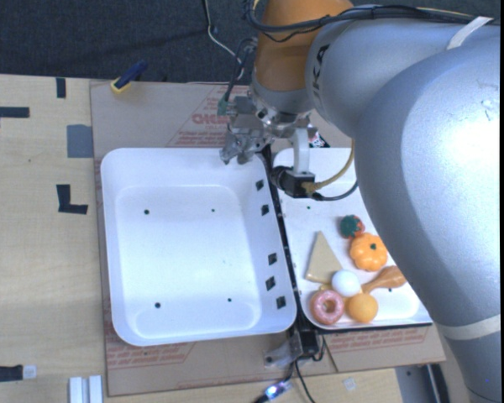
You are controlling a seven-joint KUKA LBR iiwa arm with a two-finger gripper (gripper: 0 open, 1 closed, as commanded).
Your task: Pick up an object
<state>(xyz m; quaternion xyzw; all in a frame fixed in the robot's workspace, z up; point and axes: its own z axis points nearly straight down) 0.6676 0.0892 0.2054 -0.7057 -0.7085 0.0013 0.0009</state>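
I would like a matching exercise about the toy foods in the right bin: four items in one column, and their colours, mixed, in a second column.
Items:
1. donut
2. pumpkin
3. wedge
4. egg

Colours:
a. white
b. pink
c. pale tan
d. orange

Pairs: 1-b, 2-d, 3-c, 4-a

You look down at a slant from one fixed camera above the bench, both white bins before you, the arm crowding in from the right.
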